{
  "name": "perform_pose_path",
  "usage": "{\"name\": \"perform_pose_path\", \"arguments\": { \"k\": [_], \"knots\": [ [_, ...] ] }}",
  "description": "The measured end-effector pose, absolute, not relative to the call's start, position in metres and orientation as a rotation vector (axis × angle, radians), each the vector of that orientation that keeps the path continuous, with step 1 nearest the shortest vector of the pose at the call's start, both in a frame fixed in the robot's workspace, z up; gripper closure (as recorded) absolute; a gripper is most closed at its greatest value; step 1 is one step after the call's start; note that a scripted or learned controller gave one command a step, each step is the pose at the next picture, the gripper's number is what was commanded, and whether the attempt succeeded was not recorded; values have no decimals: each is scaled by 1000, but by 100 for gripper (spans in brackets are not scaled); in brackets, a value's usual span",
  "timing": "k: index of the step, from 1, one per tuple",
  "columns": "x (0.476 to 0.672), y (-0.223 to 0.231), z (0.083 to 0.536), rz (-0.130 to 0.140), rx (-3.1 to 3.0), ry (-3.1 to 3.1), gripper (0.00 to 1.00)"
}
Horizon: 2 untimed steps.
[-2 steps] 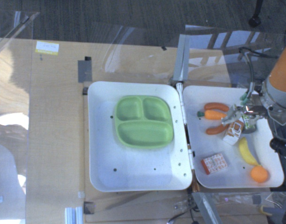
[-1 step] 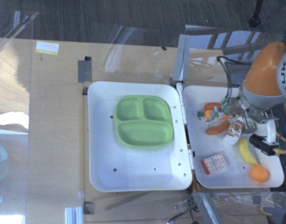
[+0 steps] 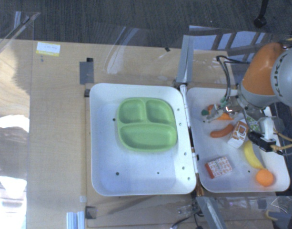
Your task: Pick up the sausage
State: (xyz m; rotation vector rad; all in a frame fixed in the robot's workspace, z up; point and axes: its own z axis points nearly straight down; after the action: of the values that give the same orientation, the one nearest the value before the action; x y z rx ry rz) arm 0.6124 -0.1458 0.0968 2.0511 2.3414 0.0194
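So the worktop (image 3: 55, 142) carries two white bins: the left bin (image 3: 136, 178) has a green divided plate (image 3: 146, 124), and the right bin (image 3: 203, 175) has the food bits. The arm (image 3: 272, 78) reaches in from the right over the right bin's far side. Its end effector (image 3: 225, 108) hangs just above the sausage (image 3: 222, 131), which lies mid-bin beside a small carton (image 3: 238, 133). Can't tell whether it's spread or pinched. Looks like the approach step; next it needs to drop squarely over the sausage, avoiding the banana (image 3: 252, 155) and orange (image 3: 265, 177).
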Motion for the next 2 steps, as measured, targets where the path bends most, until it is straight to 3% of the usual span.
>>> {"name": "perform_pose_path", "arguments": {
  "k": [1,2],
  "knots": [
    [614,-148,112,20,2046,2336,100],
    [614,-147,111,19,2046,2338,0]
  ]
}}
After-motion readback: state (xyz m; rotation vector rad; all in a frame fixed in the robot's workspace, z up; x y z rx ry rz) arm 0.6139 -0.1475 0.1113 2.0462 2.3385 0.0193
